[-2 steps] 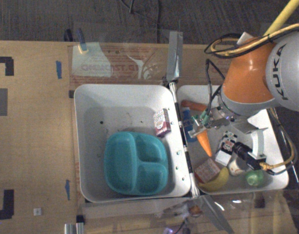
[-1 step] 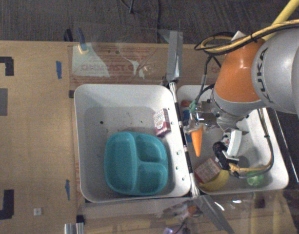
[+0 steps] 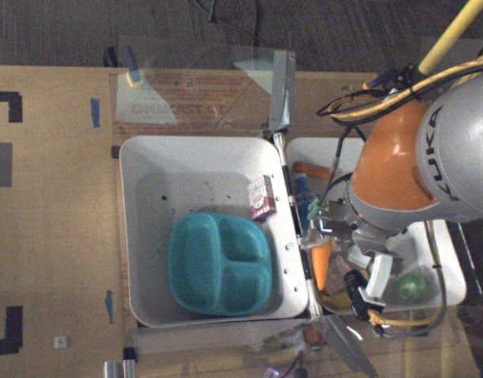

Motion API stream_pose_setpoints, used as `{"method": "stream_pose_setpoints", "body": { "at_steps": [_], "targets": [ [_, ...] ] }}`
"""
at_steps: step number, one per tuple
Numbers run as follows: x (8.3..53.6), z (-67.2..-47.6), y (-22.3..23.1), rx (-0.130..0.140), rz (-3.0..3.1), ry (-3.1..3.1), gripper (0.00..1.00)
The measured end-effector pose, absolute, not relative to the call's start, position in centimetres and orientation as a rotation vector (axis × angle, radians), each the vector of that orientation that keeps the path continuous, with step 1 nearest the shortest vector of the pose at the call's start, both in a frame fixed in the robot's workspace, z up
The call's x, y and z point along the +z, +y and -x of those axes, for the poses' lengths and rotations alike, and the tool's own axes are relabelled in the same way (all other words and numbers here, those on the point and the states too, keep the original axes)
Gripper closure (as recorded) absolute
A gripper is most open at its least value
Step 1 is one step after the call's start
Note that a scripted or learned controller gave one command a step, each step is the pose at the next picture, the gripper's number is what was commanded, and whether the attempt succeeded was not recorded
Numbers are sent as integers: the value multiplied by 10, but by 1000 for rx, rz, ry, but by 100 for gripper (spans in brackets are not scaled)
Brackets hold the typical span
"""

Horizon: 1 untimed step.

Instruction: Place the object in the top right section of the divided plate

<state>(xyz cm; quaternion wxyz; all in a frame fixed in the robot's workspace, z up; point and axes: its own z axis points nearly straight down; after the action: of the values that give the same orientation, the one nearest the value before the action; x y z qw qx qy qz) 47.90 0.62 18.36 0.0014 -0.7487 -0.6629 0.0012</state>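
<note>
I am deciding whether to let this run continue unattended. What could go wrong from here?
The right bin is crowded: the carrot lies among other items, so the grasp may miss or catch a neighbour.

A small red carton stands against the teal divided plate near its top right section, so a placement there might knock it.

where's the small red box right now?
The small red box stands in the left bin, near its right wall, just above the top right section of the teal divided plate, not on it.
</note>
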Motion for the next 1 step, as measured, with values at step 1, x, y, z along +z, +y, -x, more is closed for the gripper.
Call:
{"method": "stream_pose_setpoints", "body": {
  "at_steps": [1],
  "targets": [
    [184,-479,92,1,2211,-2232,100]
  ]
}}
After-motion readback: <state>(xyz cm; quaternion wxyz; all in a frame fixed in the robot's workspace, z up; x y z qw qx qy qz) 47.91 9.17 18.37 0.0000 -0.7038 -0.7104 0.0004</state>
